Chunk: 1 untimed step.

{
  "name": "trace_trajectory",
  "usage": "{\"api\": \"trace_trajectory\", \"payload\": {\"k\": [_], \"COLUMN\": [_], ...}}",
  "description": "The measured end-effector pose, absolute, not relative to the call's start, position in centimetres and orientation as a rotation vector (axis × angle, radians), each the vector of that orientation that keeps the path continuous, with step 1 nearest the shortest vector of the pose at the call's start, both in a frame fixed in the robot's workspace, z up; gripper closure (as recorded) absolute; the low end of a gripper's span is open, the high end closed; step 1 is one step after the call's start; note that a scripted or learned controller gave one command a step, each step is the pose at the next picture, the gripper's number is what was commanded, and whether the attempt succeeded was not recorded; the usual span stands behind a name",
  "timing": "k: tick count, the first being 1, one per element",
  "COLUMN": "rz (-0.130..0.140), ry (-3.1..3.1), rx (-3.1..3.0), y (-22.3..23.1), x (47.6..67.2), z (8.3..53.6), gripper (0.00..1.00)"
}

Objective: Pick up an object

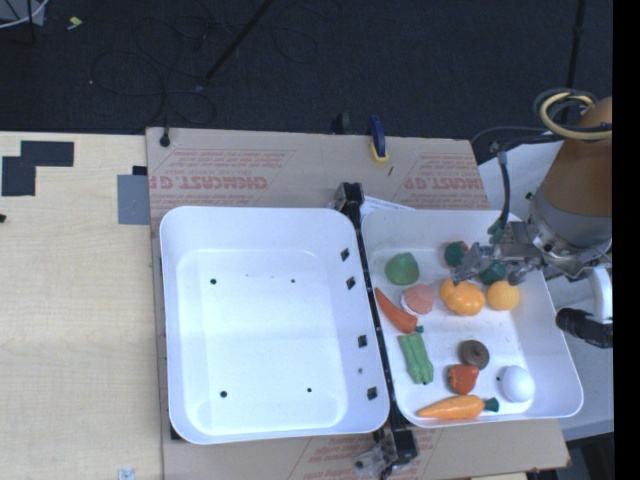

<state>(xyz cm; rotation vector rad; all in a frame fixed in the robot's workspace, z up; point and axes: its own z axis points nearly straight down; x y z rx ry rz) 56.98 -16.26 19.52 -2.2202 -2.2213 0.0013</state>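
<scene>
— Since the bottom edge of the right bin (570,393) lies nearest, what sits along it?

— A carrot (455,407), lying flat with its green top pointing right. Just above it, a white egg (516,382) near the right-hand wall, a small red piece (463,378) to its left, and a brown ring-shaped piece (473,353) touching that red one from above.

— And further in?

— A green pod-like vegetable (417,357) lies lengthwise near the divider. Beyond it, a red-orange pepper (396,311) is tilted against the bin's left wall, beside a pink round slice (419,299). A green round item (402,268) is further back again.

— Where is the gripper?

— The gripper (484,263) is low over the far right part of that bin, among an orange fruit (462,297), a smaller yellow-orange fruit (503,295) and a dark green piece (456,253). I cannot tell how its end stands, or whether anything is held.

— The other bin?

— The left bin (175,308) sits just beside the right one, both on cardboard (260,173).
</scene>
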Motion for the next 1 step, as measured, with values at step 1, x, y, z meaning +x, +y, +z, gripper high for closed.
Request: {"api": "trace_trajectory", "payload": {"k": [1], "rz": [0.004], "ry": [-2.219], "rx": [-2.22], "y": [-12.69], "x": [63.18], "z": [11.92], "gripper": [0.0]}}
